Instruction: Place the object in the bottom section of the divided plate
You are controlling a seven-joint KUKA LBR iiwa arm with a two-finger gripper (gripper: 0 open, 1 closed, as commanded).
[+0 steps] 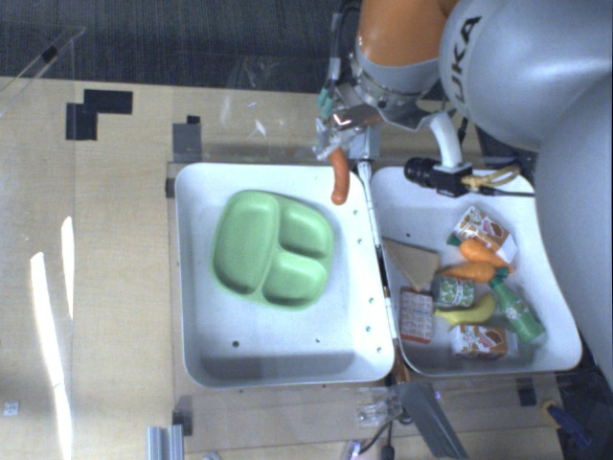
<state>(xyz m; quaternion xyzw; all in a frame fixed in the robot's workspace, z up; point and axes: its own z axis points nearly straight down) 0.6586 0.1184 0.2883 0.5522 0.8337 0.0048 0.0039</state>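
Note:
A green divided plate (271, 247) lies in the left white bin (206, 348), with one long section on its left and two smaller ones on its right. My gripper (338, 152) hangs over the bin's far right corner, above and to the right of the plate. It is shut on an orange-red sausage (338, 178) that dangles upright from its fingers, clear of the plate.
The right bin (556, 343) holds several items: a carrot (476, 250), snack packets (481, 226), a banana (469, 311), a green bottle (518, 312), a red card (416, 315) and a brown wedge (415, 260). The ridge between the bins runs just right of the sausage.

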